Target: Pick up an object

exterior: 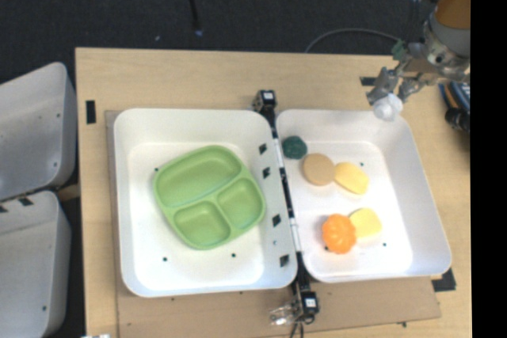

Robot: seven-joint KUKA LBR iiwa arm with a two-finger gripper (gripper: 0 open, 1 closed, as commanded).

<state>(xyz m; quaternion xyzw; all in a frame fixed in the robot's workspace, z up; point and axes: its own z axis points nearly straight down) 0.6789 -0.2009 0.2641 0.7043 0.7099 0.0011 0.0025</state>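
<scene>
Nearest the camera, along the front of the right bin (420,162), sit an orange pumpkin-like toy (338,233) and, touching its right side, a pale yellow block (366,222). Both lie well apart from the pincer (388,100), in front of it and a little to its left. Closer to it, though not near, are a yellow lemon-shaped piece (352,177) and a tan round disc (318,169), side by side and touching. A small dark green ball (294,146) rests furthest to the pincer's left, by the divider between the bins.

Judging by this layout, the pick has not begun: every object rests on the bin floor, and none is lifted. The pincer hangs at the back right corner of the right bin, over its rim. Whether it is wide or narrow I cannot tell.

Across the divider, far left of the pincer, a green compartment tray (209,196) lies in the left bin (127,170). Choosing a target, descending, closing and lifting all remain.
</scene>
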